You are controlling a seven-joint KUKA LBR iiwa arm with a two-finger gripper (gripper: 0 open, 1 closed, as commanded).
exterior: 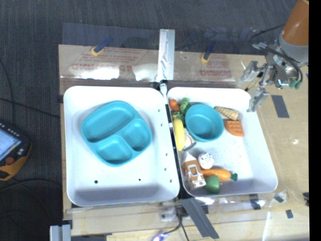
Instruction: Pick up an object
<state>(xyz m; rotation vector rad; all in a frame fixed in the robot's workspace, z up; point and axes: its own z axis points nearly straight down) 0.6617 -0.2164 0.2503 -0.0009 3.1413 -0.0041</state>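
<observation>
A green toy vegetable (213, 184) and an orange carrot (219, 174) are being kept at the near edge of the right bin (261, 154), beside a blue bowl (204, 122) and a yellow banana (178, 131). A blue divided plate (116, 132) is being held in the left bin (75, 185). The gripper (254, 87) is being held above the right bin's far right corner, fingers (247, 74) spread apart and gripping nothing, over the bench (296, 149).
</observation>
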